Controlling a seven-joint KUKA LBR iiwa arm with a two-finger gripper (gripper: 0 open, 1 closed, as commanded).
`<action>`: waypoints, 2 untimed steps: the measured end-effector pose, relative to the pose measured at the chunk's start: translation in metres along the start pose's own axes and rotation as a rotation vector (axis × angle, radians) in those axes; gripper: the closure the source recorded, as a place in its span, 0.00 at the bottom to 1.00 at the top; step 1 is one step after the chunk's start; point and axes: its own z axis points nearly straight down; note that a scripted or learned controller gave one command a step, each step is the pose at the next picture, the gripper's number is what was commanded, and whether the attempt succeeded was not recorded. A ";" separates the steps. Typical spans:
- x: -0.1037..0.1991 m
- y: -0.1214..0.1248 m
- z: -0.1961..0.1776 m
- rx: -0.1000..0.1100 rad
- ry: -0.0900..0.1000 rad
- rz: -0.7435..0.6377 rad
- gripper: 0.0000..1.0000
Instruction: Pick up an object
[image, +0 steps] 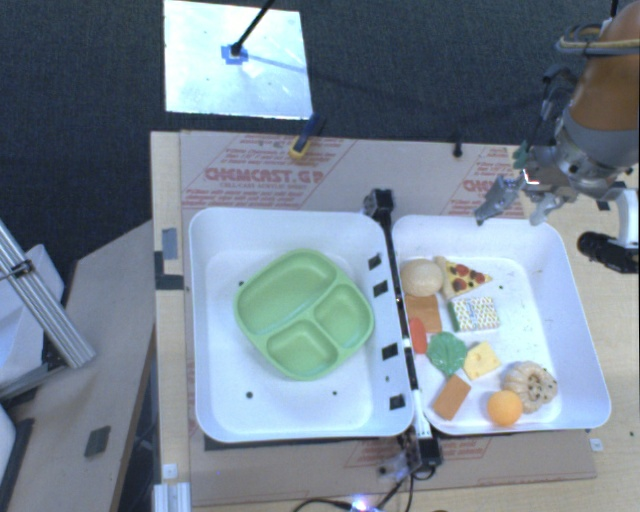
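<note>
Pincer (517, 203) hangs at the far right corner of the right bin (575, 290), just over its back rim. Two grey fingers (493, 206) splay outward, set wide apart, nothing between them. Orange band of the arm (605, 95) rises above and to the right of it.

All the toy food lies nearer the camera than the pincer and mostly to its left, inside the right bin. Closest to the pincer: a pizza slice (466, 275), below and slightly left, apart from the fingers. Just left of the slice, touching it, a round beige bun (421, 275). Under the bun, an orange block (424, 313) and a thin red strip (418, 339) by the bin's left wall. A white waffle-patterned piece (475, 313) sits directly below the pizza slice.

Farther from the pincer, toward the front of the bin: a green leafy piece (447, 352), a yellow cheese wedge (481, 360) beside it, an orange stick (451, 396) leaning out from under the leaf. Farthest off, at the front: an orange fruit (504, 408) touching a tan cookie-like piece (530, 384).

Well left of the pincer, across the divider, the left bin (215, 380) carries a green three-compartment tray (304, 313). Both bins rest on the desk (250, 172).
</note>
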 end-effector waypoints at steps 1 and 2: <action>0.000 0.002 -0.007 -0.011 -0.002 -0.002 0.00; -0.005 0.002 0.055 -0.005 -0.001 0.001 0.00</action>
